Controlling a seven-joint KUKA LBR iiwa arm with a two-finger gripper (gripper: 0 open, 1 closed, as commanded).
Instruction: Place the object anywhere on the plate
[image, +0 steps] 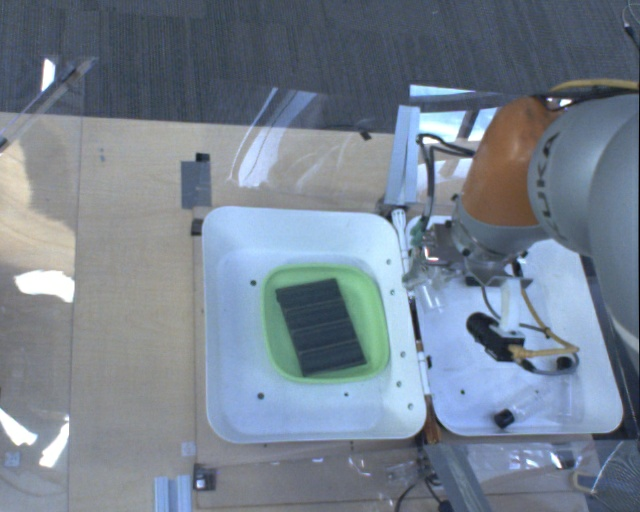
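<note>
Table (120, 300): pale wood. It carries two white bins side by side.
Arm (590, 160): big and grey with an orange band. It reaches in from the right and hangs over the right bin.
Left bin (230, 400): white and shallow. The plate sits in the middle of it.
Right bin (590, 400): white and shallow. It lies under the arm.
Plate (375, 310): light green, square with round corners. It lies flat in the left bin.
Block (320, 327): this is the task's thing. It lies flat on the plate, near the middle, turned a little sideways. None of it hangs over the rim.
Job so far: the block is on the plate, so the main part looks done. I think nothing is left but for the arm to move away.
Block's look: dark grey and flat, shaped like a rectangle, with lines running across its top like ridges.
Tool (428, 275): it is over the right bin, near the wall between the two bins and well apart from the block. I cannot tell if it is wide or narrow. Nothing shows in its grip.
Small dark bit (503, 418): it lies near the front edge of the right bin, too small to name.
</note>
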